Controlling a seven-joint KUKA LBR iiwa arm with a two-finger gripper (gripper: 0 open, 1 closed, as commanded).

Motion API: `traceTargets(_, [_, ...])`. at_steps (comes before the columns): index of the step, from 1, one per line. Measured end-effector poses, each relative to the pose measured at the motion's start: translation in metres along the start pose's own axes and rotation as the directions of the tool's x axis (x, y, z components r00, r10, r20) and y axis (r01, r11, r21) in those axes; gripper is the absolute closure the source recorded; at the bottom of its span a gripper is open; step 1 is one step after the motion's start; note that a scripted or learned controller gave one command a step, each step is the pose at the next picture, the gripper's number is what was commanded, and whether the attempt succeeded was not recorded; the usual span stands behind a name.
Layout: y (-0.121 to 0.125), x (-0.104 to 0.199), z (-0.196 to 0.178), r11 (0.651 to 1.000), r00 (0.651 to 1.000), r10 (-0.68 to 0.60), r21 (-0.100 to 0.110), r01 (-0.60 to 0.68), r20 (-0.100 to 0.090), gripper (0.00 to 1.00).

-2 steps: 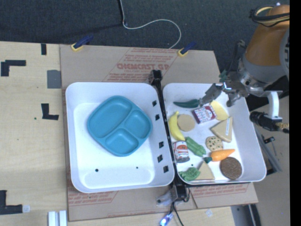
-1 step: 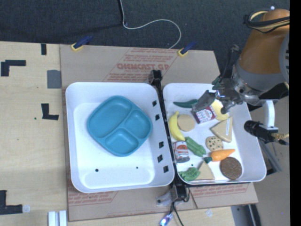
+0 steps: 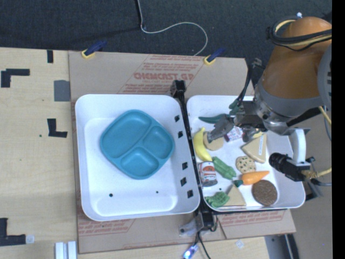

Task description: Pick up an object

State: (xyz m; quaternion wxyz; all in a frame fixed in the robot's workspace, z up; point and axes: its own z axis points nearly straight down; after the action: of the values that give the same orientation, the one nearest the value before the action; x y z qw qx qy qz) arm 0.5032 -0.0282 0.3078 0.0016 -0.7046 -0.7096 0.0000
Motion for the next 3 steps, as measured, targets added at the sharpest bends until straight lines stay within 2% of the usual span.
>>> traceTargets(1, [0.002,-0.003,-0.008,1.000,1.000,0.003,0.002,-0.003,0.002,1.00])
traceTargets(2, [-0.021,0.056,0.048,1.000,1.000,0.001,0.007,-0.001,0.001,1.00])
traceTargets(3, [-0.019,0.068,-0.016,1.000,1.000,0.003,-0.006,-0.003,0.002,1.00])
